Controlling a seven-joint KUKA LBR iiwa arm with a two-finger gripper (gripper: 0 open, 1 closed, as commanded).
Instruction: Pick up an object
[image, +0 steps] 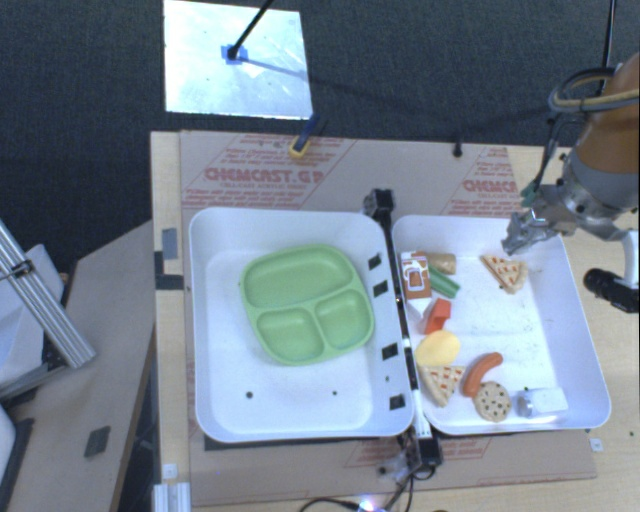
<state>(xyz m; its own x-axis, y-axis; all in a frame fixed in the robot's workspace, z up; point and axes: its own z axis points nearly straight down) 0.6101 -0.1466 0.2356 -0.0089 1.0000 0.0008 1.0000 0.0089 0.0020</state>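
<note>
My gripper (520, 238) hangs over the far right part of the right bin (575, 350), just above a pizza-slice toy (504, 271). Nothing shows between its fingers. Toy food lies in that bin: a small carton (415, 275), a brown potato-like piece (442, 263), a green piece (446, 284), an orange-red piece (437, 315), a yellow lemon (438, 349), a second pizza slice (440, 381), a red sausage (481, 367), a cookie (492, 401) and a white block (540, 402).
The left bin (215, 300) holds a green divided plate (305, 304). A black divider (395, 310) runs between the bins. The arm's orange band (608, 140) and grey wrist stand at the right edge. Cardboard (260, 170) lies under the bins.
</note>
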